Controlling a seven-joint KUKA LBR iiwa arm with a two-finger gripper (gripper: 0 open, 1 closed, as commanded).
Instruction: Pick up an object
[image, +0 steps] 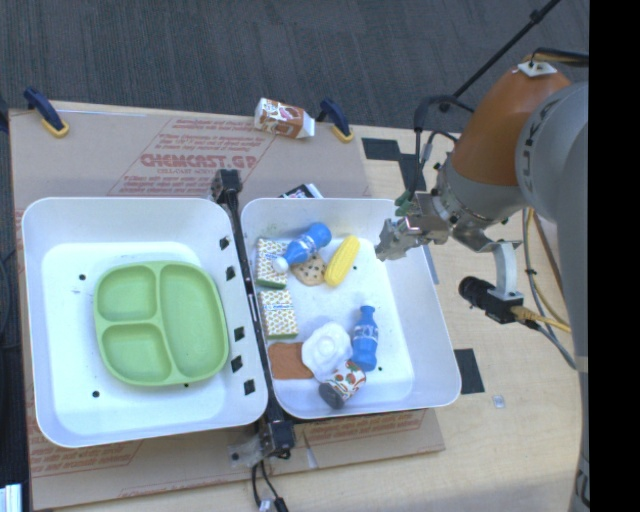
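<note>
My gripper (392, 243) hangs over the right edge of the right bin (425, 330), with nothing seen between its fingers. In that bin lie a yellow corn cob (342, 259), a blue bottle (308, 243) near the back, a cookie (310, 270), a second blue bottle (364, 338), a white lump (325, 349), a brown slab (290, 361), two patterned packets (274, 290) along the left wall, and a small patterned cup (341, 386) at the front. The corn is a little left of the gripper.
The left bin (60, 390) holds a green divided plate (160, 322). A small wrapped packet (283, 118) lies on the cardboard behind the bins. Blue clamps (46, 110) hold the cardboard. Cables and a black fitting (490, 296) sit right of the right bin.
</note>
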